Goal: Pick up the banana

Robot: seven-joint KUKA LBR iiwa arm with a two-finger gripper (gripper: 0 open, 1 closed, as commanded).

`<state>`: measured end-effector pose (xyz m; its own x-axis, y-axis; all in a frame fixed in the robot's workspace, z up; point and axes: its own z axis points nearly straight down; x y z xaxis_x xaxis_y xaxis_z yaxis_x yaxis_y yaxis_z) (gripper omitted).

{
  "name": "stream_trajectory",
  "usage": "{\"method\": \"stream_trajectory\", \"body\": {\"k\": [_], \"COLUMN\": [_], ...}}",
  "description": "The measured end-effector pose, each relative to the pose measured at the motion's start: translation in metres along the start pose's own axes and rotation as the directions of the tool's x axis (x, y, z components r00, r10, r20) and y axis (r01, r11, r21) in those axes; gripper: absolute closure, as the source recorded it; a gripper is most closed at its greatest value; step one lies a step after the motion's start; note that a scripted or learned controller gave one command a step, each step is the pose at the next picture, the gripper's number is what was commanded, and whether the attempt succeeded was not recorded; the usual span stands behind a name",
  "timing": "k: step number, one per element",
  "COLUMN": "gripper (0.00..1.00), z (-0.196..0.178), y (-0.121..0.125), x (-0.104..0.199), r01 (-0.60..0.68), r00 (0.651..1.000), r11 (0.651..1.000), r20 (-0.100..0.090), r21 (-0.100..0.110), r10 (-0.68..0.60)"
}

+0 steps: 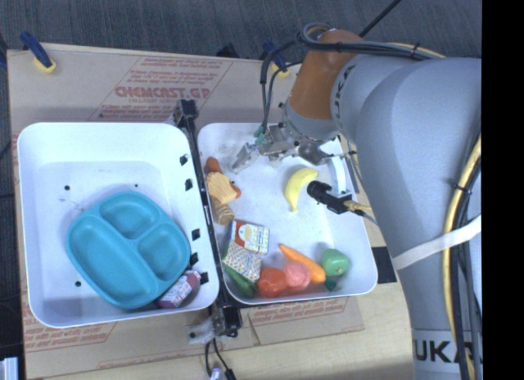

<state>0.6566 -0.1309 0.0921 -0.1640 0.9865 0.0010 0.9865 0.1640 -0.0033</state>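
The big grey arm with the orange band [393, 124] leans over the right shallow white bin [360, 280], probably lining up a grab. Its two-finger gripper [246, 156] hangs open, holding nothing. The small yellow plastic banana [296, 186] lies loose just beside it on the bin floor.

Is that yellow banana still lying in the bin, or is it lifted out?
In the bin. The banana lies on the right bin's white floor, below the gripper.

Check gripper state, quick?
Gripper: open, holding nothing, above the right bin, apart from the banana.
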Motion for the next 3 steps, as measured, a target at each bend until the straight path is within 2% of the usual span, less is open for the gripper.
{"method": "stream_trajectory", "body": {"k": [1,2,3], "gripper": [0.0,1.0,1.0], "z": [-0.016,-0.027,-0.081], "y": [-0.05,-0.05,-0.08], "x": [-0.059,-0.059,-0.022], "r01": [0.209,0.212,-0.055], "r00": [0.978,0.977,0.998], "r11": [0.978,0.977,0.998], "r20": [0.0,0.0,-0.001], "r21": [0.001,0.001,0.002], "r10": [-0.209,-0.212,0.055]}}
